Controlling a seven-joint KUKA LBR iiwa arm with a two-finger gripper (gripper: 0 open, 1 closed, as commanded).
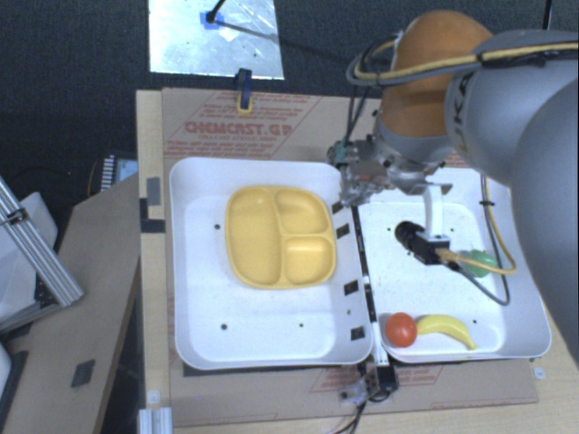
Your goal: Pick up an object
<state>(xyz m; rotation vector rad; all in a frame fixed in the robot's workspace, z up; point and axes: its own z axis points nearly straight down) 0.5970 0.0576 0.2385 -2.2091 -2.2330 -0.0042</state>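
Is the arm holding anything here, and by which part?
Nothing visibly held. The yellow divided plastic plate lies flat in the left white bin; the yellow banana and red round fruit lie loose in the right bin.

We count 2 white bins, 1 on the view's left [204, 328] and 1 on its right [511, 319]. In the left one we count 1 yellow plate [262, 242] with 3 compartments. In the right one we count 1 banana [445, 328], 1 orange-red round fruit [401, 330] and 1 small green thing [478, 261] we cannot identify. Under the bins we count 1 cardboard sheet [244, 127].
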